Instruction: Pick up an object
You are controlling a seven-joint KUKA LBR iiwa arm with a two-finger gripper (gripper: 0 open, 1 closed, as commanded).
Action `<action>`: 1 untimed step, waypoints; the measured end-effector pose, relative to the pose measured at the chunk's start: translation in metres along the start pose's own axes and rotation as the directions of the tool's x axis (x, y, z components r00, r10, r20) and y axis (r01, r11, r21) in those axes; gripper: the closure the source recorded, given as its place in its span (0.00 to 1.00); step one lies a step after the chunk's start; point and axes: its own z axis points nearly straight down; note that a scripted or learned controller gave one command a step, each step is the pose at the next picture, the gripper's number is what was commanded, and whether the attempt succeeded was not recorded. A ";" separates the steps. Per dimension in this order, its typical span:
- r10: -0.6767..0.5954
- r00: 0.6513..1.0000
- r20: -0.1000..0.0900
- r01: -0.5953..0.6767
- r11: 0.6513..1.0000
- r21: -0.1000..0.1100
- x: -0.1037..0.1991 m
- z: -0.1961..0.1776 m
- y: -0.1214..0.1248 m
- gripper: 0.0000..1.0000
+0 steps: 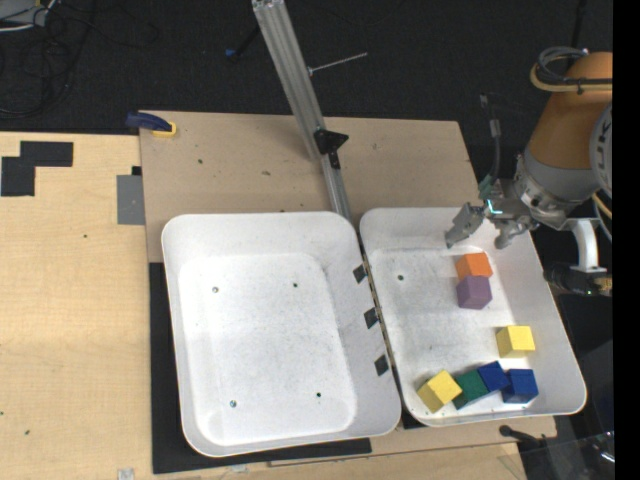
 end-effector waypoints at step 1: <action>-0.003 1.000 0.002 0.003 1.000 -0.004 0.000 -0.003 0.001 0.00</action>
